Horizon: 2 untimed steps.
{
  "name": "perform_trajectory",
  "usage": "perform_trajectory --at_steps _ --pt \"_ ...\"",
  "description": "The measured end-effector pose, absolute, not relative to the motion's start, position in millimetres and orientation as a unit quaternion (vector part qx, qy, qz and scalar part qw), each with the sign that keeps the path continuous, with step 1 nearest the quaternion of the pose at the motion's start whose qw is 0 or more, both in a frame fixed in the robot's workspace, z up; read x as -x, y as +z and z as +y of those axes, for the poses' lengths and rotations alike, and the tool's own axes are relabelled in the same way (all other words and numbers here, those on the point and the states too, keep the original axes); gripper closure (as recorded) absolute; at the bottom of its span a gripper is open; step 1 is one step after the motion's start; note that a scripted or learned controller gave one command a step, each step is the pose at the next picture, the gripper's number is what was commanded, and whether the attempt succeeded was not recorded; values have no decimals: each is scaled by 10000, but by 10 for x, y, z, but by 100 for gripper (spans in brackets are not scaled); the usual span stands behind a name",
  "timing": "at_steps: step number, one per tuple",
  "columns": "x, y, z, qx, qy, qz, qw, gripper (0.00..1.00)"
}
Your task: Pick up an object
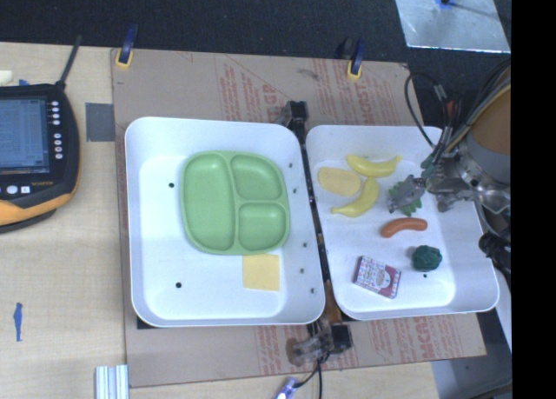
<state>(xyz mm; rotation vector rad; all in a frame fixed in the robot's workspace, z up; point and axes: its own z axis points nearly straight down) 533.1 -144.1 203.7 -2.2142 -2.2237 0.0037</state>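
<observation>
Far left of frame: a handheld control pendant (30, 149) lies on the bench, clear of the work.

Left bin (148, 293): a green divided plate (234, 202) sits centrally, with a flat yellow square (261, 272) just below it, near the bin's lower wall.

Right bin (473, 297): a pale yellow piece (338, 181) and two toy bananas (372, 164) (360, 201) lie at upper left. A red-and-white packet (376, 276) lies low, an orange sausage (404, 227) sits mid-bin, and a dark green lump (426, 257) is just right of and below it.

A grey-green leafy object (404, 195) sits above the sausage, and the gripper (427, 185) is at its right edge, apparently touching it. Whether the claw is wide, narrow or gripping cannot be told from this view.

Judgement: the leafy object is the likely target, and no grasp is confirmed. To do the step well, centre the claw over the object's bulk rather than its ragged edge. Stay clear of the sausage. Close fully before lifting straight up.
</observation>
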Motion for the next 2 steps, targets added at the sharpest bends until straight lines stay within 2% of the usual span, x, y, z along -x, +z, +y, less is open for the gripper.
perform_trajectory --at_steps 1,2 --pt "-5231 907 -1270 7052 21 -7090 25 0" --pt "-5985 920 -1290 7059 5 -7083 9 0"
